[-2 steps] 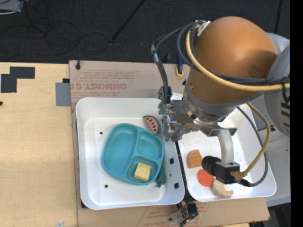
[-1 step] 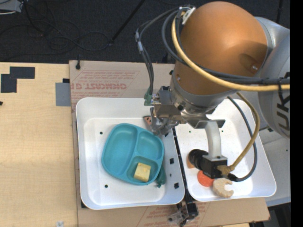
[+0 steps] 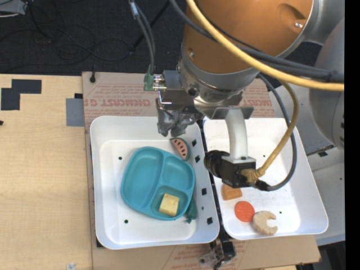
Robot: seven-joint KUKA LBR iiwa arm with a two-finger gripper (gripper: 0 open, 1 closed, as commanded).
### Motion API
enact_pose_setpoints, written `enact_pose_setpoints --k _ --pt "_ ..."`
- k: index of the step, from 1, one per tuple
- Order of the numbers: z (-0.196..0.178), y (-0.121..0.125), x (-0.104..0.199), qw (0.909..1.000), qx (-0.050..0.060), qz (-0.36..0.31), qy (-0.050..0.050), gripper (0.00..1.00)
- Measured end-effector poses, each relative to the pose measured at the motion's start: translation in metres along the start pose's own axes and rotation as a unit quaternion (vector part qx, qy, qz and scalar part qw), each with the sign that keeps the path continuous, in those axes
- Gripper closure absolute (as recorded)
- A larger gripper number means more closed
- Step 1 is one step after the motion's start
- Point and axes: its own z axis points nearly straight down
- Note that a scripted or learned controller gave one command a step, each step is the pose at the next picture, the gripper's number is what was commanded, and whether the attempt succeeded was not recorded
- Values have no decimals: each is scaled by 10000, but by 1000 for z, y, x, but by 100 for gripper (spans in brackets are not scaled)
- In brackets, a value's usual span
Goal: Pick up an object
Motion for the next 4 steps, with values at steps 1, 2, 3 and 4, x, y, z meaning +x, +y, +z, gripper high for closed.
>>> enact_pose_setpoints --k 1,2,3,4 --pt "236 -4 23 9999 120 25 -64 100" --pt "111 37 23 10000 -23 32 -4 100" --pt "-7 19 22 10000 -19 28 5 100" --pt "-46 0 23 10000 29 29 -19 100"
